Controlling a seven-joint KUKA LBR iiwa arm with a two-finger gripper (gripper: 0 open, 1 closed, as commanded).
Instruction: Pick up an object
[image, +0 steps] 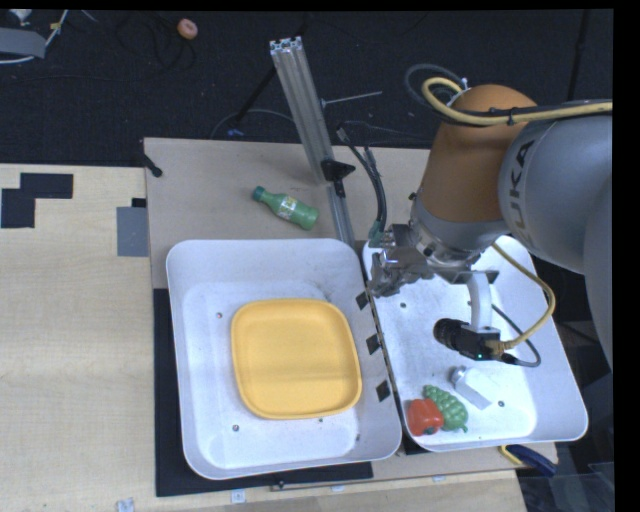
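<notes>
Red-and-green toys (437, 413) sit at the near edge of the right bin (560, 400), a red piece touching a green knobbly one; exact shapes too small to tell. Just beside them, slightly farther in, lies a small grey block (468, 388). These are the likely pick targets, all well clear of the arm's tool.

Left bin (190, 300) holds a yellow plate (295, 357), flat, roughly centred. Green bottle (285, 206) lies on its side on the bench behind the left bin, outside both bins.

Arm (520, 170) comes in from the right, orange band above the wrist. Gripper (382, 272) hangs over the far-left corner of the right bin, near the divider between bins. How wide the pincer stands, or whether it has anything, cannot be told: the tool is dark and seen from above. Nothing visible in it. A black cylinder on a white bracket (470, 338) hangs off the wrist over the bin middle, cable attached.

Risks, as judgement:
- Gripper sits close to the bin wall and divider; a straight descent may strike the rim.
- No object lies under it, so closing there likely grabs air.
- Toys touch each other; a grab may nudge one or take both.
- Grey block is low and flat, prone to slipping.
</notes>
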